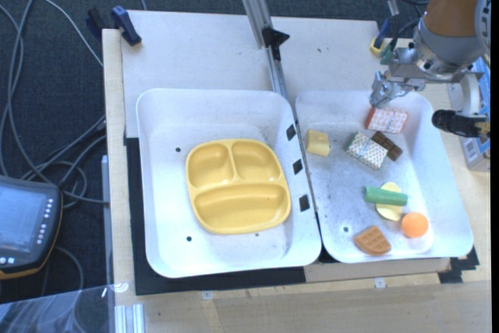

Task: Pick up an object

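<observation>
Two white bins (156, 191) sit on a bench (203, 51) over dark carpet (54, 51); the gripper (380, 96) hangs above the right bin.

A pale bench (203, 51) carries two white bins: left bin (156, 168), right bin (444, 199), touching side by side.

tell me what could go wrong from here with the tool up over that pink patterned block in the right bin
1. The tool sits near the top edge of the pink patterned block, close to the right bin wall, so a descent may clip the rim.
2. The brown piece and checkered block lie tight against the pink one; a grasp could nudge or drag them.
3. The block lies flat, so the fingers might slide off it.
</observation>
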{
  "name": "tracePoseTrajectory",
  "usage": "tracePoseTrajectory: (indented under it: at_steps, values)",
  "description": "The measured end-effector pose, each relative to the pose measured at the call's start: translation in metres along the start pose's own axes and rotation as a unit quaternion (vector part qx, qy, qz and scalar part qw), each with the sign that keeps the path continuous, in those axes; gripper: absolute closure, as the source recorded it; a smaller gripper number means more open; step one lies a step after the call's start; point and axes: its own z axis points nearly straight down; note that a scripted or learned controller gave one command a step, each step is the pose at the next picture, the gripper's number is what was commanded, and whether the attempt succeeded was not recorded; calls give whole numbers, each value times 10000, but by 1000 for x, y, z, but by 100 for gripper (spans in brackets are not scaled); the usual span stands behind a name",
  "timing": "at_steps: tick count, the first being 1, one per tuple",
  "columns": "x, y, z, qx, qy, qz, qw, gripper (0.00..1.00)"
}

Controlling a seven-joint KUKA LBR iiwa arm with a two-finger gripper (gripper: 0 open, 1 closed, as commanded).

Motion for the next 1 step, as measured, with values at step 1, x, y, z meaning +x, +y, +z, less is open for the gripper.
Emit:
tracePoseTrajectory:
  at_steps: [1]
  values:
    - [0, 2, -55, -3, -3, 1, 10000, 100]
